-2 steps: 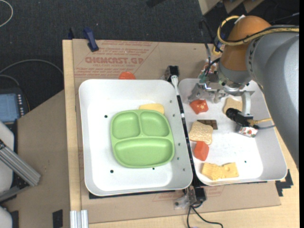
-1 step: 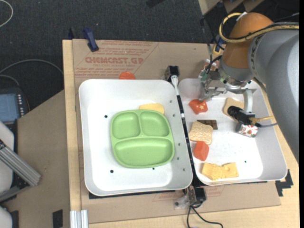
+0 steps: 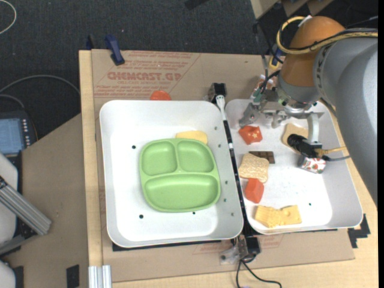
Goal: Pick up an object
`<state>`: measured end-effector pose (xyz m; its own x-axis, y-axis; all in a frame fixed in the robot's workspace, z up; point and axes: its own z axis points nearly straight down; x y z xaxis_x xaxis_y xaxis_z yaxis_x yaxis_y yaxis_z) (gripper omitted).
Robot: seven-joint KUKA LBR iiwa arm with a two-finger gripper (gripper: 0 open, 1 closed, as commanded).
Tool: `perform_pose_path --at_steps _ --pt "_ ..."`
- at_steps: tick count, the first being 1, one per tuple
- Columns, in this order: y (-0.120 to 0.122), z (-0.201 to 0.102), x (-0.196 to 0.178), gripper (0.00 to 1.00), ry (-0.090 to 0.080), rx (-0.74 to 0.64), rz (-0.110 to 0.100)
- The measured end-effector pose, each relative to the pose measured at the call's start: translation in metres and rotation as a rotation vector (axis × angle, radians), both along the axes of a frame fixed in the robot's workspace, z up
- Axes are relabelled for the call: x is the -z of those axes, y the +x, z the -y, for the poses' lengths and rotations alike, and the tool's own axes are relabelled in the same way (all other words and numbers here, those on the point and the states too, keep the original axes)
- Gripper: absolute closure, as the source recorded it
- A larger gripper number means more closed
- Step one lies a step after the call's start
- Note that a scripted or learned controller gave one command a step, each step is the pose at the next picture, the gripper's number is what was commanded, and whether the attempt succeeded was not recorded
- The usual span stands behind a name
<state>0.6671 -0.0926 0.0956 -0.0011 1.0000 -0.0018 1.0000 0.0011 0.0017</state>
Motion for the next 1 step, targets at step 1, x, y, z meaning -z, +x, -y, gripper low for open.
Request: perform_pose_path --at_steps 1 --pt "-0.0139 0.0056 0.0112 0.00 0.002 0.002 -0.005"
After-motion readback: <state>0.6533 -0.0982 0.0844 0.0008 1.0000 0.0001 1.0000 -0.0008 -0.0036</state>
